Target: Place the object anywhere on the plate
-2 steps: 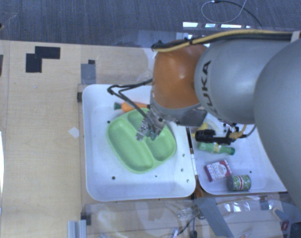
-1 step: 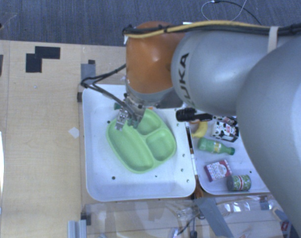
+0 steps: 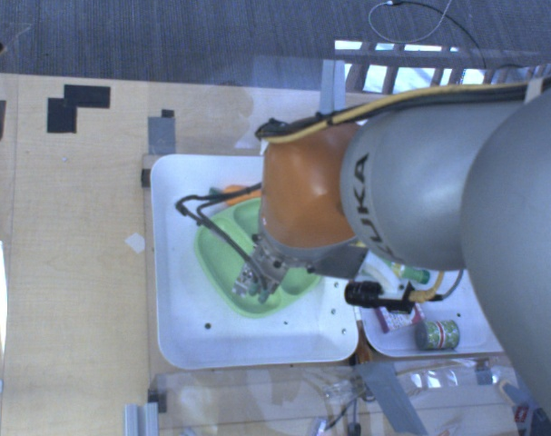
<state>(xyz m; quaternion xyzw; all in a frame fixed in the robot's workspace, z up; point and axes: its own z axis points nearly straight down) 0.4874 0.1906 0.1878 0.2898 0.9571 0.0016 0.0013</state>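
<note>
Green plate (image 3: 222, 260) lying flat in the left white bin (image 3: 180, 243).
Its far side is sitting hidden under the arm; an orange object (image 3: 239, 190) is peeking out just past its upper rim.

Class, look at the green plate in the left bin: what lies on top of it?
Over the green plate the gripper hangs from the arm's orange band. An orange object peeks out at its far edge. The arm covers the plate's right part.

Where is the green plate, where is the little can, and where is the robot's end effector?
Green plate (image 3: 219, 260): camera view, on its bare left part.
Can (image 3: 437, 334): camera view, on its green side.
End effector (image 3: 253, 282): camera view, at its tips, over the plate.
</note>
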